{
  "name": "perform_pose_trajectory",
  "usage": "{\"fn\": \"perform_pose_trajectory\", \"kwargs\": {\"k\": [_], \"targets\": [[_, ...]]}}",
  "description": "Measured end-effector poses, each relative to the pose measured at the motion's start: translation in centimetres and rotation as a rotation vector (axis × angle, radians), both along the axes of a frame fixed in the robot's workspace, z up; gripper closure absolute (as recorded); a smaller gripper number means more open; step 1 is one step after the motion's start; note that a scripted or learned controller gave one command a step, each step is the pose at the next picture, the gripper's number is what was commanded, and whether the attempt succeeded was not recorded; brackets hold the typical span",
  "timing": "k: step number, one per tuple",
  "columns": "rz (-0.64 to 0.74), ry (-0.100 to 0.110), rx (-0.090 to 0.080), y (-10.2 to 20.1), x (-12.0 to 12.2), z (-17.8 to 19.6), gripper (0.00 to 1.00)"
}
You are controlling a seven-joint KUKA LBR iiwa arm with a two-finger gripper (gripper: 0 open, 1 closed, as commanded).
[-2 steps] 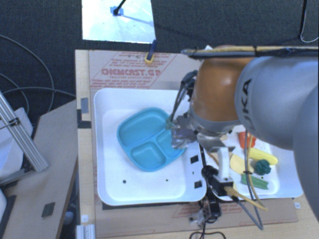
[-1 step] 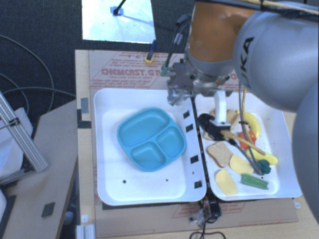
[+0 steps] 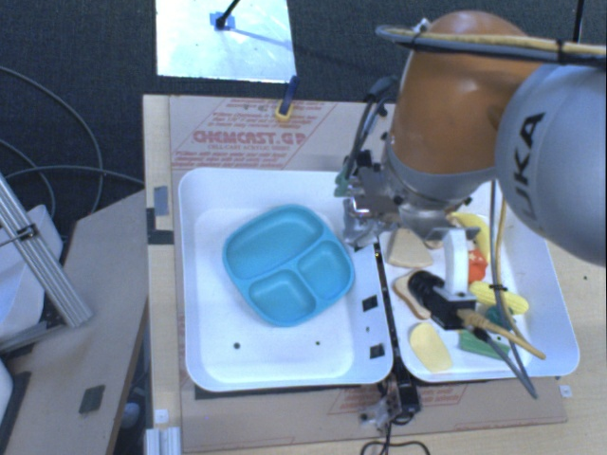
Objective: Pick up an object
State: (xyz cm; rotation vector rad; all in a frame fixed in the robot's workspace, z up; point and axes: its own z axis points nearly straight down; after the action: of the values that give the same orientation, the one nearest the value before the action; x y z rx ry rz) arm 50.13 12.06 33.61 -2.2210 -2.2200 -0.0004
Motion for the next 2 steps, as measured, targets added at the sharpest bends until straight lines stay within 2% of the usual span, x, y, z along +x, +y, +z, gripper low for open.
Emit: {"fn": "perform_pose_trajectory", "kwargs": {"k": [1, 2], "targets": [[0.0, 0.005, -0.003, -0.8, 3.2, -10.6, 1.0], [0.006, -0.001, 0.001, 0.3, -1.6, -7.0, 1.0]]}}
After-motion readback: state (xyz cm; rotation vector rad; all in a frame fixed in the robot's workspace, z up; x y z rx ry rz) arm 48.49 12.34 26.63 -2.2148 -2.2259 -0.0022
